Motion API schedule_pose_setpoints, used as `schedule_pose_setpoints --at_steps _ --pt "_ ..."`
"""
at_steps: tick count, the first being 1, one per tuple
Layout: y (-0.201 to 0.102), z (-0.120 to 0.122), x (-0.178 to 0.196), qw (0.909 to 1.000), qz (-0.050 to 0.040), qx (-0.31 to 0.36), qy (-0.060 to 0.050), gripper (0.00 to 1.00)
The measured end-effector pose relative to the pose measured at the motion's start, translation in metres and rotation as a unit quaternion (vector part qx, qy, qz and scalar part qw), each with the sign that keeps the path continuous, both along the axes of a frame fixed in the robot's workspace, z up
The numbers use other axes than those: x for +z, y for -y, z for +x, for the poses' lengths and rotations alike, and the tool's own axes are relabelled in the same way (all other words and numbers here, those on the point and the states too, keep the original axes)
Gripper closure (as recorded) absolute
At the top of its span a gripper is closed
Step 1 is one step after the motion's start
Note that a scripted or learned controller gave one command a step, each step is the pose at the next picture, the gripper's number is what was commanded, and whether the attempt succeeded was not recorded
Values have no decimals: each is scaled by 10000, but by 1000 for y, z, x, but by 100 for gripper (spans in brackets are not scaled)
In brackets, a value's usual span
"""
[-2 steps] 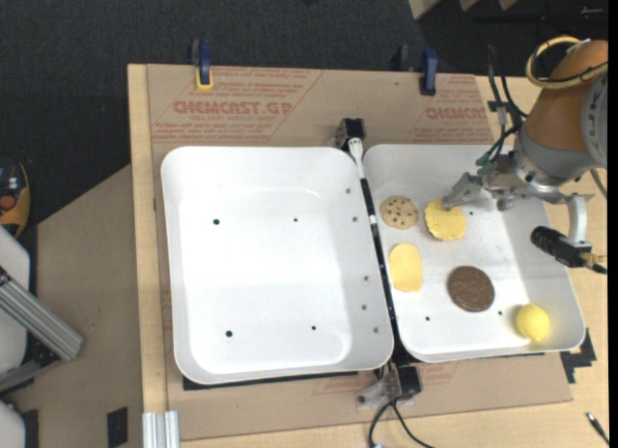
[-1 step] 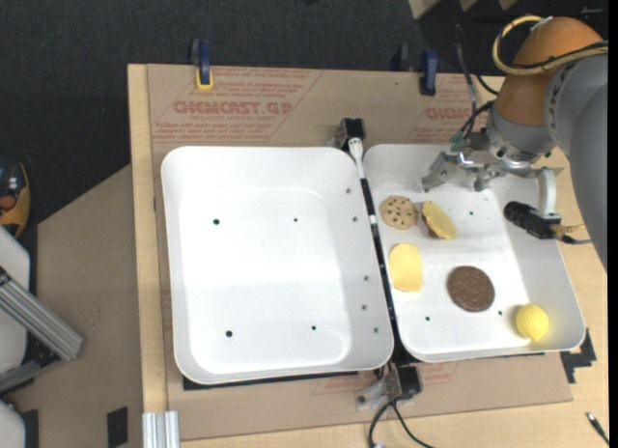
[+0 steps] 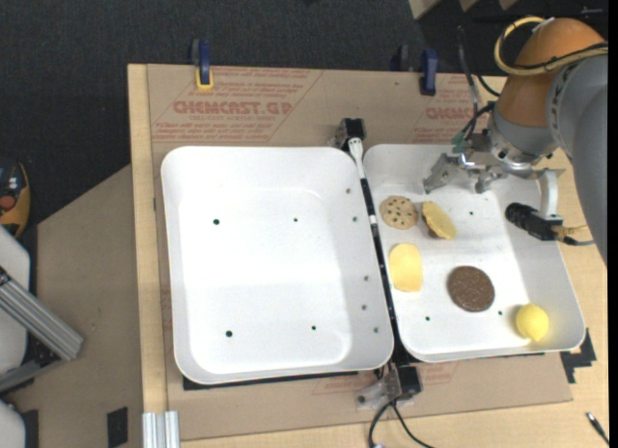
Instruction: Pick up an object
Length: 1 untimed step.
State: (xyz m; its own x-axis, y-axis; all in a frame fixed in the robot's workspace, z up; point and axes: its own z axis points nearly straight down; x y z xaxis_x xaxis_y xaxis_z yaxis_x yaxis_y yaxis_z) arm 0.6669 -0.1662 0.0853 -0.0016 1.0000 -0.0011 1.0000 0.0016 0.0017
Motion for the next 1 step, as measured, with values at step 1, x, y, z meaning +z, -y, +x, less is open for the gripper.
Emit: schedule_pose_setpoints --at_steps 1 --pt "0 0 0 10000 0 0 0 0"
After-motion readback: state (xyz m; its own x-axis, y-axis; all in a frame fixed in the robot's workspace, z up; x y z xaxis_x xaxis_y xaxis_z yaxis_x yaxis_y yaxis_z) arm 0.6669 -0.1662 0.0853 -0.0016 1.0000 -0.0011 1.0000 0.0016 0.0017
